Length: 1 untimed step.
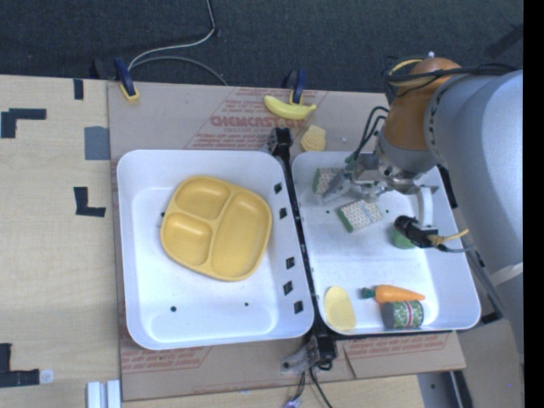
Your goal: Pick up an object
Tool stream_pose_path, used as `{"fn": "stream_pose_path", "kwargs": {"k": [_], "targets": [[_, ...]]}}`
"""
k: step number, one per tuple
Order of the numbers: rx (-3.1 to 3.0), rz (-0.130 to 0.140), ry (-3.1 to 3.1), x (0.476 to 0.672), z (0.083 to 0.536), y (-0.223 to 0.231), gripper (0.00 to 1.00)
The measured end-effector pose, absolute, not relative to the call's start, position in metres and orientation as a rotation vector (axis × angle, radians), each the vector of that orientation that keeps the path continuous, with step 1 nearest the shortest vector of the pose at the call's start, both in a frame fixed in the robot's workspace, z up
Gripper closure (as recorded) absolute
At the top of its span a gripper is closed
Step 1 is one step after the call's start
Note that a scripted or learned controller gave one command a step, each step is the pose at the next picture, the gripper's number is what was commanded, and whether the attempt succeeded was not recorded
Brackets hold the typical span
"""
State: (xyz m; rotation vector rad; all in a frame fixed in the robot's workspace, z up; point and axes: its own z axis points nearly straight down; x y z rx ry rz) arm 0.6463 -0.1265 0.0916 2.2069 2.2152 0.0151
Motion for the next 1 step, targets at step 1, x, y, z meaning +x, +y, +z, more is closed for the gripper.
{"fn": "stream_pose_path", "kwargs": {"k": [1], "targets": [[2.204,0.016,2.211,0.6148,0.0920,-0.1271,0.00]]}}
